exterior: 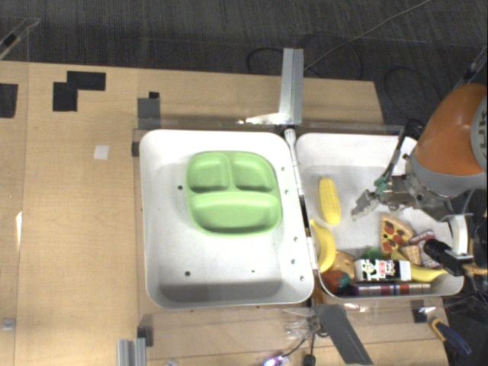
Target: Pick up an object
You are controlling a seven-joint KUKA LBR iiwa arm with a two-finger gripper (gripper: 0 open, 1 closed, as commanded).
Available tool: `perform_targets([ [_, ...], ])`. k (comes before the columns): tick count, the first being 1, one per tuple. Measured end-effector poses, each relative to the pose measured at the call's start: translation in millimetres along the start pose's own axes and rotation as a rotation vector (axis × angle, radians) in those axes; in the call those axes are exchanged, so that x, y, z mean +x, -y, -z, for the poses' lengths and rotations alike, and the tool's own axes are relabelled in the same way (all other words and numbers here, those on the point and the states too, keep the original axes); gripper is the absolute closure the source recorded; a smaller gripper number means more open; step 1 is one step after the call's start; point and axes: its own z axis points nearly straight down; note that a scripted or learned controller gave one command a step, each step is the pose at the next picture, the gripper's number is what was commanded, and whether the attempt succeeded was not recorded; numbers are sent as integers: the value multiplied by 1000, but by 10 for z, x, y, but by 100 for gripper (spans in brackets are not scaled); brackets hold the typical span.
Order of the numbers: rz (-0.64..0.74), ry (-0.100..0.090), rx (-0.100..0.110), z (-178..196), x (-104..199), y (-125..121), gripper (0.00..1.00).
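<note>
- Camera view: metal gripper [364, 201] over right bin [347, 152], jaws spread, nothing between.
- Bumpy yellow corn [329, 200] near.
- Smooth green sectioned plate [231, 191], left bin [164, 227].

Two bins side by side on the bench [69, 227]. Left bin [164, 280]: divided plate [231, 191] sits at its centre. Right bin [343, 155]: corn cob [329, 201] near the left wall, banana [325, 246] just in front of it, pizza slice [395, 235] to the right, marker [389, 289] and small carton [383, 269] along the front wall. Gripper [371, 198] hangs between corn cob and pizza slice.
</note>
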Motion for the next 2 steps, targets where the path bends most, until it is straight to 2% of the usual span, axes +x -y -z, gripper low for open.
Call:
perform_targets([
  [1,195,1,-2,-420,383,-413,0],
  [2,193,0,-4,-319,382,-416,100],
])
